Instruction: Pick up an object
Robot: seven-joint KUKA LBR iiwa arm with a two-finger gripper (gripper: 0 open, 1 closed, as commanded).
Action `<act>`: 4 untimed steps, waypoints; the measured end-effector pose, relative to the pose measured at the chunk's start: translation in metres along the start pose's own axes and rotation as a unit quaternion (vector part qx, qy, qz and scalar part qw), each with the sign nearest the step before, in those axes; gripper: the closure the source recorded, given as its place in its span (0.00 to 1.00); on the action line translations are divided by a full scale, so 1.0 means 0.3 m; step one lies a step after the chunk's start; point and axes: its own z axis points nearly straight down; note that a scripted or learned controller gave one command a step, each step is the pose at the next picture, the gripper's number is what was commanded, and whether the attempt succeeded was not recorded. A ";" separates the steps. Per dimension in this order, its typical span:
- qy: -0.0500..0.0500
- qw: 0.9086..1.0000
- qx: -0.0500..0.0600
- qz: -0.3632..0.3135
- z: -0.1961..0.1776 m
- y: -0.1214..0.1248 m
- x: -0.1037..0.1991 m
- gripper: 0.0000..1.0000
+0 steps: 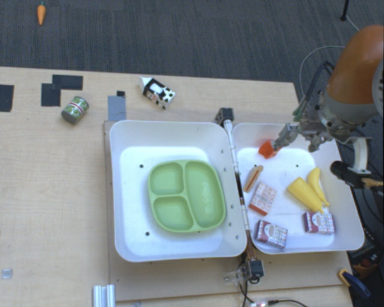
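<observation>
My gripper (298,144) hangs over the back of the right bin (354,240), open, with its two fingers spread and nothing between them. A small orange-red object (266,149) lies on the bin floor just left of the left finger (283,139), touching it or nearly so. Farther forward in the same bin lie a sausage (253,177), a pink snack box (262,198), a yellow banana (317,181) beside a yellow wedge (302,193), and two small cartons (271,233) (318,222).
The left bin (123,180) holds a green divided plate (186,195). On the bench behind it lie a can (75,110) and a cow toy (158,92). A carrot (41,13) lies on the dark floor. The arm's cables run along the right bin's right side.
</observation>
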 end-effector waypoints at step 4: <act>0.000 1.000 -0.005 0.001 0.479 -0.360 0.032 0.00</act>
